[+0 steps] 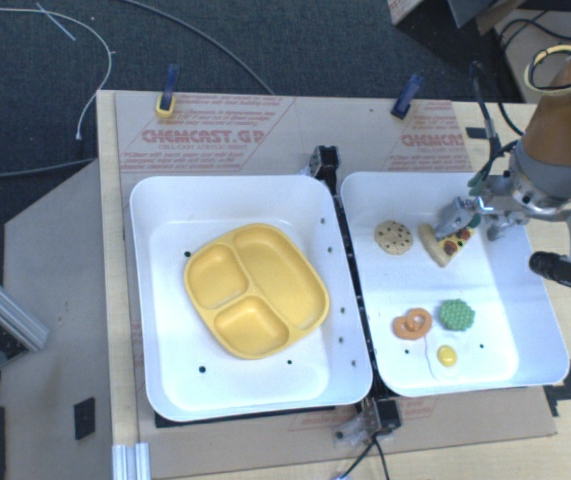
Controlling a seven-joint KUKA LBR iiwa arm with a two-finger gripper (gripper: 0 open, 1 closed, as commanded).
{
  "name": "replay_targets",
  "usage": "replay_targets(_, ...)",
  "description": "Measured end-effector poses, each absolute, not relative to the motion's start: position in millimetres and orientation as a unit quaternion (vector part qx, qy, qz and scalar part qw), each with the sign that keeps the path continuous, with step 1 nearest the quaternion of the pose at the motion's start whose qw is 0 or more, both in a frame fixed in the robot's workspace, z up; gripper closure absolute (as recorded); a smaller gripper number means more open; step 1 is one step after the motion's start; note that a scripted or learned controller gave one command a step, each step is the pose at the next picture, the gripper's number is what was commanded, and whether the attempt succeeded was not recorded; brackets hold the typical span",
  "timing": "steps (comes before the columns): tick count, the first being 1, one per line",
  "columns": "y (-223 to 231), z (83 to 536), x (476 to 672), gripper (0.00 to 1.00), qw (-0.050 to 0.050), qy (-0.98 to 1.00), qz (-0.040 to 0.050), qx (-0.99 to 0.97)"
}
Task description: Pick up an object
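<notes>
Arm [562,118] cut off at right edge

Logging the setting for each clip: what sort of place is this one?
Most likely a robotics lab workcell. A grey and orange arm reaches over two white bins clamped to a bench, loose cables trail across dark carpet, and the items are toy food plus a yellow divided tray.

In your right bin [525,298]: a speckled cookie [394,236] around 10 o'clock, a tan wedge [442,245] with dark bits just beside it at 3. Down at 6 you've got an orange ring [412,323], green bumpy ball [456,315], and a fried egg [446,356].
</notes>
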State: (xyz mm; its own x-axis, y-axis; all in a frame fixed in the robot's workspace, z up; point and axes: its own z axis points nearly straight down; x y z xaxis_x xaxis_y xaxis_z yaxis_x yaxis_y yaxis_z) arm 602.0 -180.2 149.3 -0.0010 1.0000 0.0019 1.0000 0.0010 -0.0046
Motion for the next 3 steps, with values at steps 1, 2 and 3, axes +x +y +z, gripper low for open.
replay_targets(1, -177, 92, 610.6, 0.00, 0.003, -0.708, 0.0011, -0.706)
replay_targets(2, -177, 85, 610.7, 0.00, 0.002, -0.708, 0.0007, -0.706)
replay_targets(3, -176, 97, 611.0, 1.00, 0.002, -0.708, 0.0005, -0.706)
